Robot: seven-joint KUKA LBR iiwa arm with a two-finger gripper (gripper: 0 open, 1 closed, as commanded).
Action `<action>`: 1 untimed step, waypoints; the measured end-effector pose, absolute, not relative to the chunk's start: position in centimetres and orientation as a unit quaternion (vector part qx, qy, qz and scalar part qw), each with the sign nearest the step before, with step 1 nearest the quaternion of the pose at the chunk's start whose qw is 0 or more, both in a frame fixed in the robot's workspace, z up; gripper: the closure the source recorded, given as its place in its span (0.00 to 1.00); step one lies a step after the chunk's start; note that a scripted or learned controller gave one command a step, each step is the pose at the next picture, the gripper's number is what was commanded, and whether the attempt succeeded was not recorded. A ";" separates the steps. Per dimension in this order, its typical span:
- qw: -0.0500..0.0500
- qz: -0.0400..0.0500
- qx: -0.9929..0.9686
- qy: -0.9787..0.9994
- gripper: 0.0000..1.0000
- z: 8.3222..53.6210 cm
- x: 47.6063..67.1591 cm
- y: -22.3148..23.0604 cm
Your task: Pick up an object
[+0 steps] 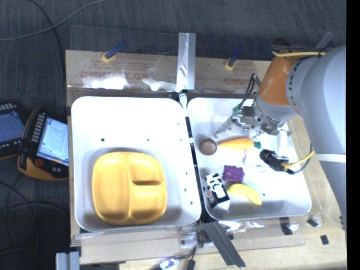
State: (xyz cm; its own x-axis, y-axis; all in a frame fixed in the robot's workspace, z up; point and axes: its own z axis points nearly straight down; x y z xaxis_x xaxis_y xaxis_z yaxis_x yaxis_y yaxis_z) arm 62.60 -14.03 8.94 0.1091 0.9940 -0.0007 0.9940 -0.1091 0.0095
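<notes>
My gripper (235, 125) hangs over the upper middle of the right bin (281, 204), below the arm's orange band (275, 86). Just beneath it in the view lies an orange carrot (236, 144), with a small brown ball (208, 146) at the carrot's left end. Toward the bin's front sit a purple bunch of grapes (233, 173), a yellow banana (246, 194) and a black-and-white object (215, 187) against the bin's left wall. I see nothing held in the gripper.
A yellow divided plate (129, 187) fills the front of the left bin (129, 111). A black part with a cable (273, 159) hangs off the arm at the right bin's right side. A handheld controller (42, 145) lies left of the bench.
</notes>
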 end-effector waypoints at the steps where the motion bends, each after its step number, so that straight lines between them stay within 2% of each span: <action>1: 0.004 0.002 0.755 0.656 0.00 9.0 54.8 -12.9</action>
State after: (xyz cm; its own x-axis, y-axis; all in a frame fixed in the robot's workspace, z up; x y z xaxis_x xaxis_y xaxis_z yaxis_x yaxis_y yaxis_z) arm 54.85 -12.86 9.03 0.1399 0.9902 -0.0014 0.9901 -0.1399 0.0087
